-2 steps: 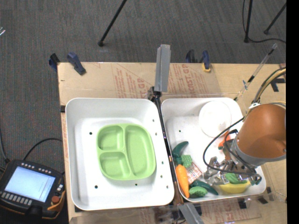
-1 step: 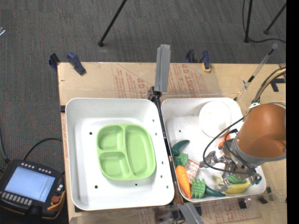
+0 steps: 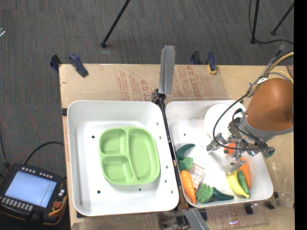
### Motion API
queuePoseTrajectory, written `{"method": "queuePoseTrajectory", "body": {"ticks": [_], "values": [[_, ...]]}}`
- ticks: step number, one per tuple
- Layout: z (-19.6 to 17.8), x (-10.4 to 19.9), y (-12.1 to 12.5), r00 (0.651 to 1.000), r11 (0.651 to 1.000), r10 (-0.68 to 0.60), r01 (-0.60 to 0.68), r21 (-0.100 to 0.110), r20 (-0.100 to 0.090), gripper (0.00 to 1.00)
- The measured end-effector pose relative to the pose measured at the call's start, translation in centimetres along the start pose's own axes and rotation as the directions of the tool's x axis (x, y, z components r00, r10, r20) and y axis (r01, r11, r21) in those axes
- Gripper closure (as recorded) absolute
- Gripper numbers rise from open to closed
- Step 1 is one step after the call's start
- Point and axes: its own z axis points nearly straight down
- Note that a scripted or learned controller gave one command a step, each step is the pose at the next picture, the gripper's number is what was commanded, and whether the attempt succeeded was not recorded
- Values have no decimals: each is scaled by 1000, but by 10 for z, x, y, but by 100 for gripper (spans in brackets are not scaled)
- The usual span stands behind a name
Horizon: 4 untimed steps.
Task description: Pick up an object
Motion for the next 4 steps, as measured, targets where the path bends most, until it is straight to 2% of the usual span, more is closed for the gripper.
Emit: {"method": "queuePoseTrajectory", "body": {"ticks": [1, 2, 3, 4], "values": [[0, 56, -3, 995, 995, 95, -95, -1, -2, 0], [1, 73, 22, 974, 974, 225, -225, -1, -3, 0], [1, 34, 58, 975, 975, 221, -221, -2, -2, 0], [0, 15, -25, 920, 920, 392, -392, 1, 0, 0]]}}
